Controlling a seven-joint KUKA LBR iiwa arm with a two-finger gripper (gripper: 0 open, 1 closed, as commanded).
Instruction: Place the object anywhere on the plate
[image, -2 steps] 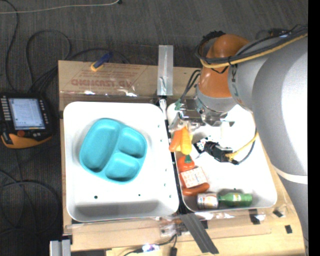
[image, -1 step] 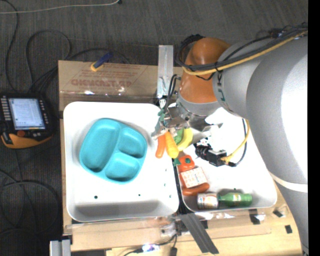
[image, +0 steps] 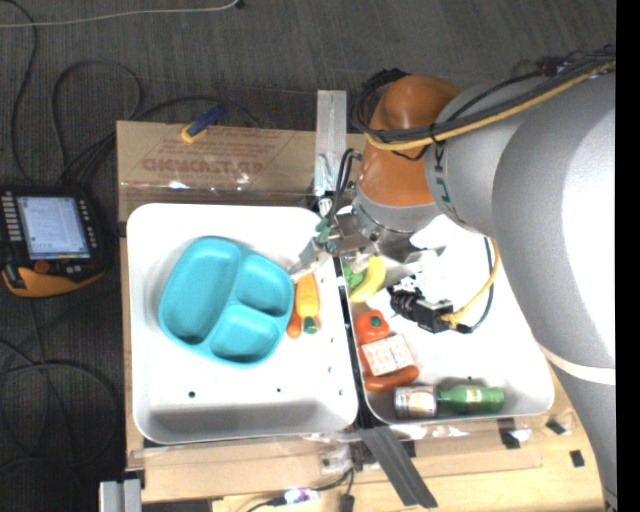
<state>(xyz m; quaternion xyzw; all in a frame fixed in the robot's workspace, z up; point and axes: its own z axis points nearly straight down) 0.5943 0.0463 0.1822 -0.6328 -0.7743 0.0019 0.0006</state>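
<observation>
A blue divided plate (image: 225, 300) lies in the left bin (image: 200, 410), toward its back. An orange toy carrot (image: 304, 300) with a green end lies just off the plate's right rim, against the bin's right wall. My gripper (image: 318, 250) hangs over the back right corner of the left bin, just above the carrot's far end. The view does not show anything held in it. The grey arm with its orange band (image: 405, 140) reaches in from the right.
The right bin (image: 530, 390) holds a yellow banana (image: 370, 278), an orange-red bottle (image: 384, 350), a green bottle (image: 470, 397) and a small can (image: 414, 403). A cardboard sheet (image: 215, 155) lies behind the left bin.
</observation>
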